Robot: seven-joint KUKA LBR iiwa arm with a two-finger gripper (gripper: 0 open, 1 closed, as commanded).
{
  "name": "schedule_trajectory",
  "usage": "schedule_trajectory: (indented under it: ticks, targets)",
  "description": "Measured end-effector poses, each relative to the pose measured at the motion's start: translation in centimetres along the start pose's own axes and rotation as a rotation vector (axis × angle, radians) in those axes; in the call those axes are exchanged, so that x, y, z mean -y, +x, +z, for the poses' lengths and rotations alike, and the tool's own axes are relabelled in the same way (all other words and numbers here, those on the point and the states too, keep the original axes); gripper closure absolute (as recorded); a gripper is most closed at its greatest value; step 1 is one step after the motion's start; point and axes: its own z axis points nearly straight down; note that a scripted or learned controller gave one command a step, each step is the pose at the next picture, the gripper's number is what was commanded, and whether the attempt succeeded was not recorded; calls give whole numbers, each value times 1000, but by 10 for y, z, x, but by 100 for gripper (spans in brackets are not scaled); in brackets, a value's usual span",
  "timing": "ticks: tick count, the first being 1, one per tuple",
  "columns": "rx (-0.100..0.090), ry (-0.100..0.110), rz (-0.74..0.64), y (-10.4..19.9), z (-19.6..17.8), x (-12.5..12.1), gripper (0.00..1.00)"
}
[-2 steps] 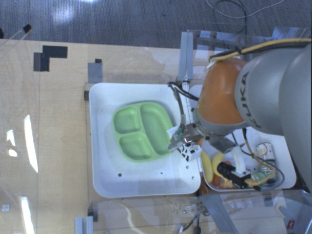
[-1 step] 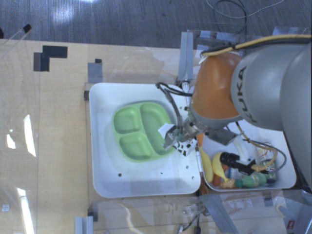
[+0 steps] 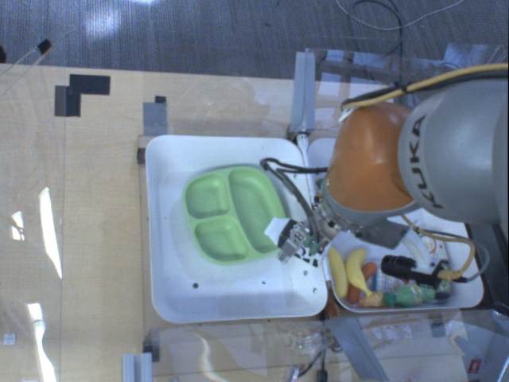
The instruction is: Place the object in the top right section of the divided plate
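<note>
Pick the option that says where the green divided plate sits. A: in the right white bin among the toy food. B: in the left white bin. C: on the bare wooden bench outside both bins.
B: the green divided plate lies inside the left white bin, while the bananas lie in the right bin.

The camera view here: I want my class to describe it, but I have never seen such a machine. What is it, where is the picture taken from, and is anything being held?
The picture is taken from one fixed camera above a bench, looking down at a slant. The big grey and orange shape is a robot arm reaching in from the right. Its gripper hangs at the right edge of a green divided plate, which lies in the left white bin. The right white bin holds toy food, including two bananas. Whether the gripper holds anything is too small to tell.
</note>
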Motion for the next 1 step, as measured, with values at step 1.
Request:
schedule_trajectory:
  ticks: [1]
  targets:
    - [0, 0, 118, 5, 0, -1, 100]
